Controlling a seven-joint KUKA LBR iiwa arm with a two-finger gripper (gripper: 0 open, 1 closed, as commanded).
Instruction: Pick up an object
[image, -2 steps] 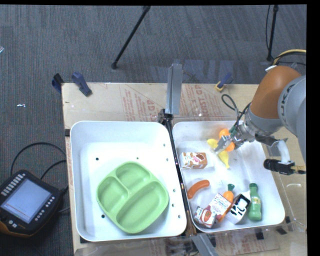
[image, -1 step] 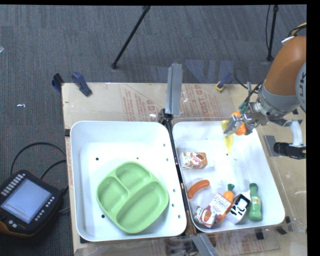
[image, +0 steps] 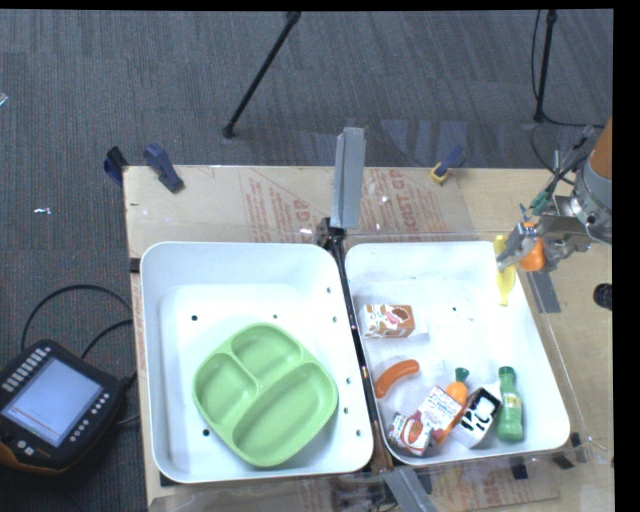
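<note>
- Two shallow white bins sit side by side on the table: the left bin (image: 160, 300) holds a pale green divided plastic plate (image: 265, 393).
- Near the right bin's (image: 440, 275) far right corner, the jaws (image: 527, 247) pinch a small orange object (image: 534, 256).
- Beside it hangs a yellow piece (image: 504, 283).
- Inside lie a small printed carton (image: 387, 320), an orange sausage-shaped toy (image: 396, 376) and a green bottle (image: 509, 404).

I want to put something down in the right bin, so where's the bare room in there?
The right bin is bare along its far end, behind the small carton, and on the right between that carton and the green bottle. The near end is crowded: sausage, packets, bottle.
</note>
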